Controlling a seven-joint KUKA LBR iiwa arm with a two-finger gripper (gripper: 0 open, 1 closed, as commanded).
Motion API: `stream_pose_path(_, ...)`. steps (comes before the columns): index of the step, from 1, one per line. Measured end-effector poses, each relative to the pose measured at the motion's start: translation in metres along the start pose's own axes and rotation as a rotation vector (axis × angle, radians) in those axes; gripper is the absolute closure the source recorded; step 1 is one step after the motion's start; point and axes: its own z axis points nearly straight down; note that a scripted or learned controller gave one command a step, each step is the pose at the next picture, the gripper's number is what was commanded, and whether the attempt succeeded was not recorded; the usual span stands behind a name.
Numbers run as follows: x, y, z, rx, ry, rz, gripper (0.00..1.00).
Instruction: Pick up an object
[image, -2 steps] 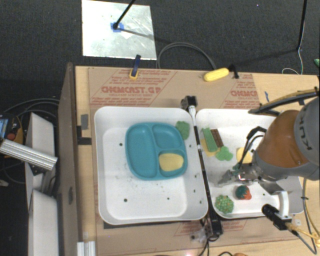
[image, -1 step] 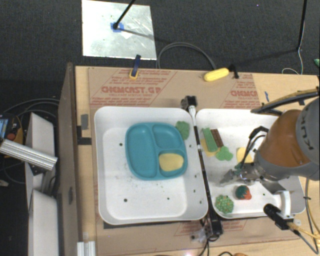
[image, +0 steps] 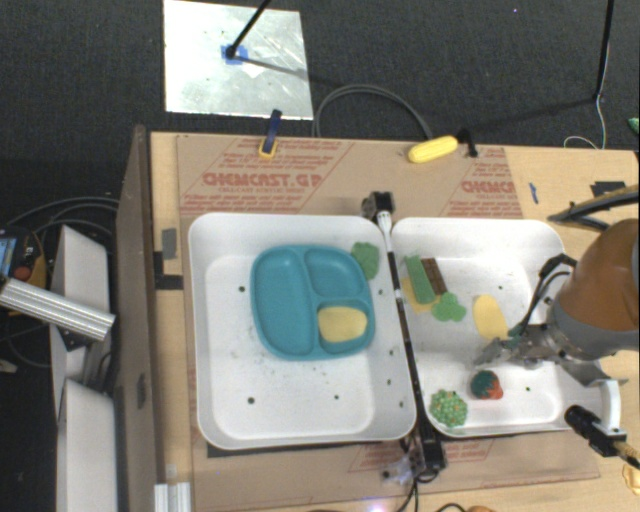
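End effector: the end effector (image: 503, 349) reached in low over the right bin (image: 530, 240), its dark metal tips just above a small round toy; whether they were spread or pressed together could not be told, since they blurred into one dark shape.
Arm: behind the end effector, to the right, the grey wrist and orange band (image: 612, 272) filled the bin's right edge.
Nearest thing: a small teal and red ball (image: 486, 384) lay just below the end effector, close to the tips but not visibly between them.
Next nearest: a pale yellow oblong piece (image: 489, 316) lay just above the end effector, its long axis running roughly up and down the view, tilted slightly left at the top.
Further left: a green lumpy piece (image: 449, 308) and a green and brown bar (image: 426, 279) lay beyond the yellow piece; the bar's long axis ran up and down the view, leaning left at its top.
Below left: a light green knobbly ball (image: 449, 406) sat near the bin's lower left corner.
Far left: across the divider, the left bin (image: 225, 300) held a blue divided plate (image: 290, 300) with a yellow piece (image: 342, 324) in its lower right compartment, and a green piece (image: 366, 259) at the plate's upper right rim.
Progress: nothing appeared lifted; the approach seemed made, while the grasp and lift were left, most likely on the teal and red ball.
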Motion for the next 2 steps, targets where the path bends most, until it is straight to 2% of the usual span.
stream_pose_path(1,0.001,0.101,-0.001,-0.009,0.0,-0.011,0.0)
stream_pose_path(2,0.036,0.062,0.001,0.003,0.004,-0.008,0.0)
